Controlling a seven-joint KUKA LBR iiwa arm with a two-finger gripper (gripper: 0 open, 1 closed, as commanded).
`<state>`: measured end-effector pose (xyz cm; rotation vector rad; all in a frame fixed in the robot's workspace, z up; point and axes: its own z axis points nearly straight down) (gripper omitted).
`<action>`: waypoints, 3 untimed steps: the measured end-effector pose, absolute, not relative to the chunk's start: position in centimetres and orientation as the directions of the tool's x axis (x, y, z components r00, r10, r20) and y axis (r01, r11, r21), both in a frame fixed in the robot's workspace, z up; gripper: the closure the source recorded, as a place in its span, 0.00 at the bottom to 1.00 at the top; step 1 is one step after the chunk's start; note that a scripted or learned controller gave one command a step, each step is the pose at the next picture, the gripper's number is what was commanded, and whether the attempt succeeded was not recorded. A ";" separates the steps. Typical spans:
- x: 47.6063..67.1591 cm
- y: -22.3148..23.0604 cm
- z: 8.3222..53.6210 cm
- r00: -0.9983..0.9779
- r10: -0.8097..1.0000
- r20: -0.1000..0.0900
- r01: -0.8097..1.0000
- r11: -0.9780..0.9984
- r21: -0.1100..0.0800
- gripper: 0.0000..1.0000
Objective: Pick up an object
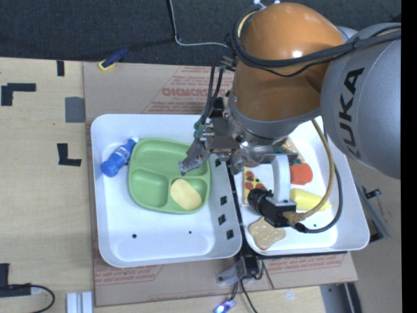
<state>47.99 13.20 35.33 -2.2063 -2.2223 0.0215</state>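
A green divided plate (pixel 151 186) lies in the left bin (pixel 156 243), with a yellow lemon-like piece (pixel 186 193) in its lower right compartment. A blue bottle (pixel 117 158) rests against the plate's left edge. My gripper (pixel 193 161) hangs over the plate's right side, just above the yellow piece; one grey finger (pixel 191 160) shows, with nothing seen between the fingers. In the right bin (pixel 348 233) lie an orange-red item (pixel 301 173), a yellow item (pixel 309 198), a tan bread-like piece (pixel 265 234) and a small spotted piece (pixel 253 178), partly hidden by the arm.
The large orange and grey arm (pixel 293 70) covers the upper part of the right bin. Black cable (pixel 273 208) loops over that bin. The bins' shared divider (pixel 225 204) runs just right of the gripper. Cardboard lies beneath both bins.
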 end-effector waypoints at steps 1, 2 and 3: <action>48.3 12.9 37.0 -0.004 1.000 -0.001 1.000 0.004 -0.004 1.00; 48.4 10.1 52.2 0.000 1.000 0.004 1.000 0.000 0.017 1.00; 48.3 6.0 41.9 0.005 1.000 -0.003 1.000 -0.005 -0.011 1.00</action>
